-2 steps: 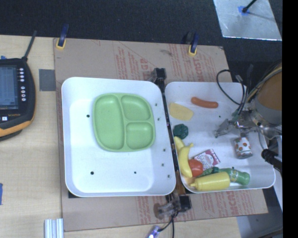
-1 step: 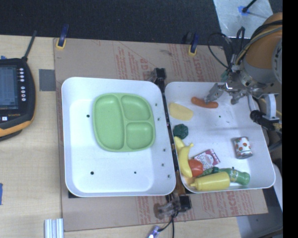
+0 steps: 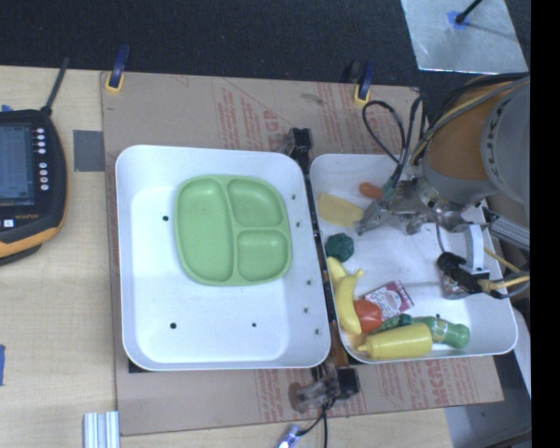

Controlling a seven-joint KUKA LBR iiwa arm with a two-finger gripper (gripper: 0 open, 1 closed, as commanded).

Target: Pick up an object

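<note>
The right bin [image 3: 504, 329] holds several items. A pale yellow flat piece [image 3: 339, 209] and a small orange piece [image 3: 371, 190] lie near its far left corner. A dark green lump [image 3: 340, 246], a banana [image 3: 343, 292], a red fruit [image 3: 368, 315], a red-and-white sachet [image 3: 389, 299], a yellow bottle [image 3: 399, 344] and a green object [image 3: 445, 332] lie along its left and near sides. My gripper [image 3: 406, 211] hangs over the bin's far middle, just right of the orange piece, under the grey wrist. No item is seen in it.
The left bin [image 3: 145, 325] carries a green divided plate [image 3: 233, 229]. A teach pendant [image 3: 14, 189] lies on the bench at far left. Cables loop around the wrist [image 3: 397, 133]. A black and white fitting [image 3: 462, 271] juts over the right bin's right side.
</note>
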